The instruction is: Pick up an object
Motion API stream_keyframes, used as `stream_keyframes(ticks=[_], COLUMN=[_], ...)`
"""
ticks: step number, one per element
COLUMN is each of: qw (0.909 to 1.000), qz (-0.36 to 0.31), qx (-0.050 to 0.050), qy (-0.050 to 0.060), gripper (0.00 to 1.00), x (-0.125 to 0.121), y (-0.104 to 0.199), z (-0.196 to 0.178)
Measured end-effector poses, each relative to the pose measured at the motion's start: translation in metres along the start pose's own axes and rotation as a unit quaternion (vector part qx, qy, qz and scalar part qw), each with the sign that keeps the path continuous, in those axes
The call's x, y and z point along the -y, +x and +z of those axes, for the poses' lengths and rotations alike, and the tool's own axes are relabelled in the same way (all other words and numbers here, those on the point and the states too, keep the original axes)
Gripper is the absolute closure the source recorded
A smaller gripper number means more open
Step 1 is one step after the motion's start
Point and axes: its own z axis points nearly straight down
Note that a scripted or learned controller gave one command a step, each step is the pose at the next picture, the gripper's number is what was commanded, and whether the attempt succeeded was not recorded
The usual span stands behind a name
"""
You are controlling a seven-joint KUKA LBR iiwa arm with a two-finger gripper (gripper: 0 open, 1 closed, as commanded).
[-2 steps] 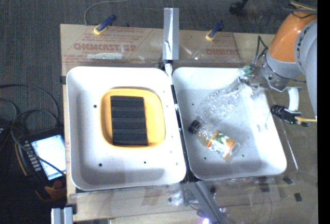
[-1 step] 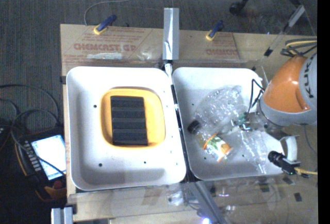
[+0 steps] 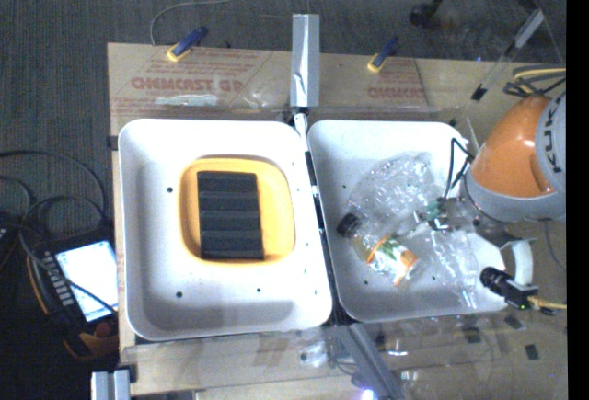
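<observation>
The claw [image 3: 440,216] hovers over the clear plastic bottle [image 3: 391,205] in the right bin [image 3: 386,136]; whether spread or pressed together, I cannot tell. Risk: the crumpled bottle slips (smooth, soft, v. light).

Grey KUKA arm [image 3: 515,177] showing its orange band.
Black lettering is running across the orange dome; thin black cables are trailing beside it.

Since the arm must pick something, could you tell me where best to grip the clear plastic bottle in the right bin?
Probably across the plastic bottle at its midsection, coming from above: it lies on its side, dark cap toward the bin divider, so the body offers the widest hold.
</observation>
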Motion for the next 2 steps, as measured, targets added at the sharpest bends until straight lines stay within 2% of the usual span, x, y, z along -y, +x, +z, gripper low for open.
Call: stream_keyframes(ticks=[1,2], qw=[0.9981,0.9995], qz=[0.062,0.032], qx=[0.002,0.000], qy=[-0.002,0.008], gripper=[1.00,1.00], x=[0.002,-0.064], y=[0.006,0.044], z=[0.008,-0.067])
